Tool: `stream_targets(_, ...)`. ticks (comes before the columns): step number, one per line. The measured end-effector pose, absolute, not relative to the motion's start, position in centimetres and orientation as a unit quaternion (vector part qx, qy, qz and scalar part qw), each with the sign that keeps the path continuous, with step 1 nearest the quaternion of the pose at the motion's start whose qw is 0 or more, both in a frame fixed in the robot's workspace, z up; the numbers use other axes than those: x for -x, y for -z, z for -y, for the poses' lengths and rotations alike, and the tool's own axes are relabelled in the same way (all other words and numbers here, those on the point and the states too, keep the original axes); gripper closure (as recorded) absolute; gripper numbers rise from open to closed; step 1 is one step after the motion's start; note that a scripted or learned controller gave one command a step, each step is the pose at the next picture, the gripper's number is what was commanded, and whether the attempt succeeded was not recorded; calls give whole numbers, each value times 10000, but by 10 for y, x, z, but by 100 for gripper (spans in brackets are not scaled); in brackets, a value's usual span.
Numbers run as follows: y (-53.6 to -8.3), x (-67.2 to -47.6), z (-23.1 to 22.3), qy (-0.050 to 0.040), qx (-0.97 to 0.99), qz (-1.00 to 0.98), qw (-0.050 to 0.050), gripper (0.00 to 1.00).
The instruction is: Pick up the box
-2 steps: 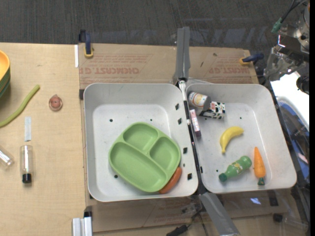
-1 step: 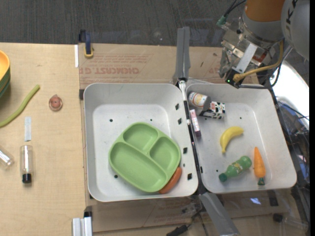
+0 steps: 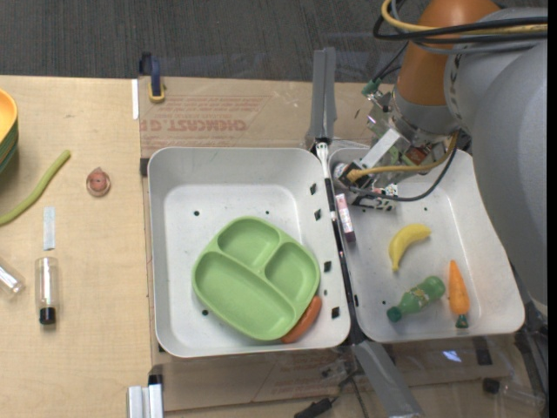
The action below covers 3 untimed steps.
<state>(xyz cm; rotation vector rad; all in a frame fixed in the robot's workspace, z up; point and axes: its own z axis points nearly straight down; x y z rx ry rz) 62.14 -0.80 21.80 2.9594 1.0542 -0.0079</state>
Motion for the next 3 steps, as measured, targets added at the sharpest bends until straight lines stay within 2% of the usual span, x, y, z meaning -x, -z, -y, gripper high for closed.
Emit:
stream_targets(1, -345, -616, 19, 21, -9053, -4248, 2, 100)
stream_targets(2, -233, -592, 12, 29, -9263, -3767, -5, 100)
stream_targets(3, -271, -620, -22, 20, -9496, -3134, 3, 100)
